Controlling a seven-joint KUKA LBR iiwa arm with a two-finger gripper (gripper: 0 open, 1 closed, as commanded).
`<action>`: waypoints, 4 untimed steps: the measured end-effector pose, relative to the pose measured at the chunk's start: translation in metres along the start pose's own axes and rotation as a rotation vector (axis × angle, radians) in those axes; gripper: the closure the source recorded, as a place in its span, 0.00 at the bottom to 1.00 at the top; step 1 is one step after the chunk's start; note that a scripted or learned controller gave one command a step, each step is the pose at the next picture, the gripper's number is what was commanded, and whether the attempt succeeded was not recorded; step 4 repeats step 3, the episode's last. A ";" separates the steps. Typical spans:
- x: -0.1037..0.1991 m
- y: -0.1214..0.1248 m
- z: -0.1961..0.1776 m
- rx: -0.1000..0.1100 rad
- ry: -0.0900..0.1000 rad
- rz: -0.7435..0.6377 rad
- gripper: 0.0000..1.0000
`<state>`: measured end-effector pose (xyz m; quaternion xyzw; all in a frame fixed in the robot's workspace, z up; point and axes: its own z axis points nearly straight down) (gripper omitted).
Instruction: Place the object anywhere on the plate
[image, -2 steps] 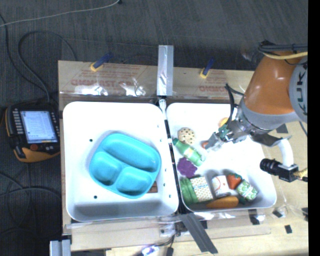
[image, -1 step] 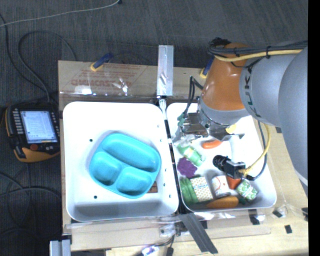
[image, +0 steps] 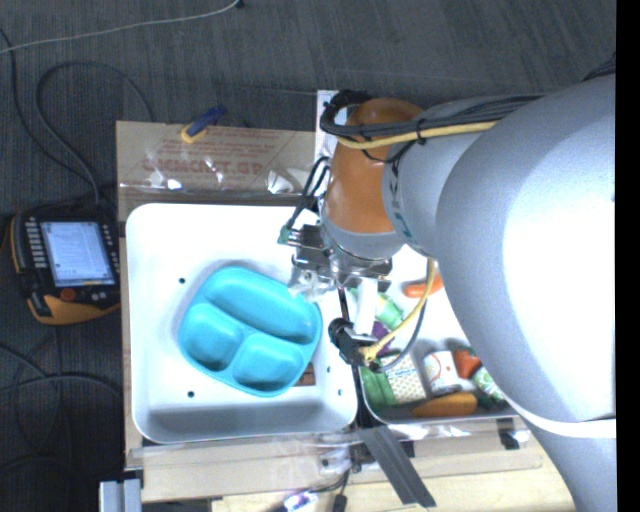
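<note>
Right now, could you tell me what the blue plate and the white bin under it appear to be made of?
Blue plate: probably moulded plastic, with a smooth, slightly glossy finish; its even colour, rounded rim and three soft-edged compartments suggest that.
White bin: likely thin formed plastic, smooth and semi-gloss; its rounded corners and soft light reflections point that way, though coated metal cannot be ruled out.

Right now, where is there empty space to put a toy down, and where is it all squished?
The blue plate has three bare compartments. The left bin has white floor free left of the plate and along its near wall. The right bin is crowded: packets and toy food huddle under the arm, and the claw hangs over the plate's right edge.
</note>
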<state>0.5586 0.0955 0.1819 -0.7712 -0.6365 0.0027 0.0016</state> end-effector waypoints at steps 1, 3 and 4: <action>0.000 0.000 0.000 0.000 0.000 0.000 0.00; 0.100 0.039 0.081 -0.015 0.002 -0.432 0.00; 0.100 0.039 0.081 -0.015 0.002 -0.432 0.00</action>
